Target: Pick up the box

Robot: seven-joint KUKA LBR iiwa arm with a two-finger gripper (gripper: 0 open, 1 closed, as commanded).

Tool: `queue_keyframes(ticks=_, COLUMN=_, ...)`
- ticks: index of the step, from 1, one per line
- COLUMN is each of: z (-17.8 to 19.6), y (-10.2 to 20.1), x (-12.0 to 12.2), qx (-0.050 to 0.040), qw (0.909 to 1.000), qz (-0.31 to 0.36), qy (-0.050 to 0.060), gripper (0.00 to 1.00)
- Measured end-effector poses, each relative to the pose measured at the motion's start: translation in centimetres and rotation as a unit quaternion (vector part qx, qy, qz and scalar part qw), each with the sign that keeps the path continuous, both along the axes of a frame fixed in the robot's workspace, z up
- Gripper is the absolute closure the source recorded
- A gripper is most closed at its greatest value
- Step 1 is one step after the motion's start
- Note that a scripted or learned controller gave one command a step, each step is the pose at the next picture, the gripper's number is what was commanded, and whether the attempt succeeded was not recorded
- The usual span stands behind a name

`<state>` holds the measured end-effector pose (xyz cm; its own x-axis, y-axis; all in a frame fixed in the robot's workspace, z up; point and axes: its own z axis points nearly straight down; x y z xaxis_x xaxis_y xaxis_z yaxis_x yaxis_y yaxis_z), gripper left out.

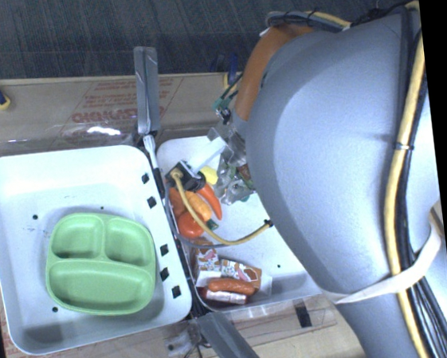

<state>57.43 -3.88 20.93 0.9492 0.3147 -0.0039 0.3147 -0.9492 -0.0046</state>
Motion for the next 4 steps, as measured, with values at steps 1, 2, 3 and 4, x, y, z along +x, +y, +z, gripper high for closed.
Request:
queue_keyframes(ticks=1, z=0.8, y=0.3, x=0.0, qx=0.0010, qw=1.0000, qz=0.005, qy=0.004, gripper=1.00)
queue_keyframes(ticks=2, z=-7.7, y=-6.3, x=-5.0, qx=0.0002, qw=0.9984, qz=-0.057, qy=0.001, gripper=1.00)
queue_keyframes(ticks=3, z=0.6, y=-5.6, x=-3.2, qx=-0.0002, qw=0.9984, qz=-0.056, qy=-0.001, gripper=1.00)
queue_keyframes(ticks=4, z=-1.9, y=4.6, x=-5.2, qx=-0.0001, qw=0.9989, qz=-0.047, qy=0.001, gripper=1.00)
